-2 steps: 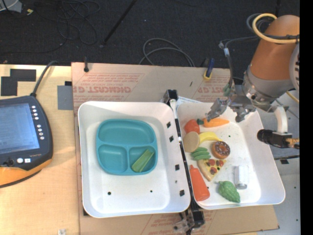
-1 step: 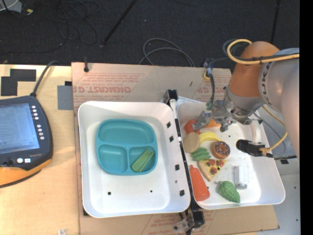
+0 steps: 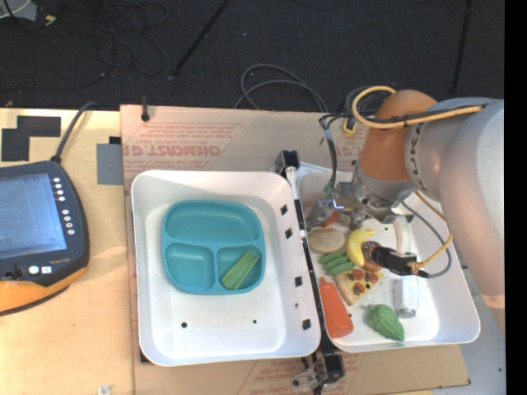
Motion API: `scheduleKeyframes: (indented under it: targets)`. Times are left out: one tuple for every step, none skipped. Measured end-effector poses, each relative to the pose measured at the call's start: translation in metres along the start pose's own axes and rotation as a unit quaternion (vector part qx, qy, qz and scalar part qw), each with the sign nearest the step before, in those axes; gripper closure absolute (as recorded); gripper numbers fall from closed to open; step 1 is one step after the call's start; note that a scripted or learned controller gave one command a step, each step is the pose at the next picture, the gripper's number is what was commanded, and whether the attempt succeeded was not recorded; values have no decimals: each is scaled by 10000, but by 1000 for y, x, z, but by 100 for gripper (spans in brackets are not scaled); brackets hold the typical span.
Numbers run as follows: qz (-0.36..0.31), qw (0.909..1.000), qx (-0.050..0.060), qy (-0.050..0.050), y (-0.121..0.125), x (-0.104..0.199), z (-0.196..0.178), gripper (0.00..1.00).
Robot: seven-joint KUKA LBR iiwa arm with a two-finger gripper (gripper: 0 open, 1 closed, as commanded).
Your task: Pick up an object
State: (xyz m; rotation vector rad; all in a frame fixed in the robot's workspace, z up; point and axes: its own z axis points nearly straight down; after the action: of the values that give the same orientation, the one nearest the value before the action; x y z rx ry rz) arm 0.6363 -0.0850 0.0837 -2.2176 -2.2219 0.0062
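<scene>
The gripper (image 3: pixel 356 206) hangs low over the right bin (image 3: pixel 449 323) above the crowded toy food (image 3: pixel 356 262) — its grip I can't tell. Best descend squarely on one piece — avoid the neighbours.

A robotics lab is indicated: two white bins (image 3: pixel 216 336) are set on a cardboard sheet (image 3: pixel 198 138) on a bench. Left of the bins, a control tablet (image 3: pixel 37 229) is laid; behind them, cables (image 3: pixel 280 81) are strewn on dark carpet.
</scene>
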Motion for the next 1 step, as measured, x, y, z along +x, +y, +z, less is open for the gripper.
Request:
scheduleKeyframes:
  targets:
    - [7, 10000, 3, 6, 8, -29, 0, 0]
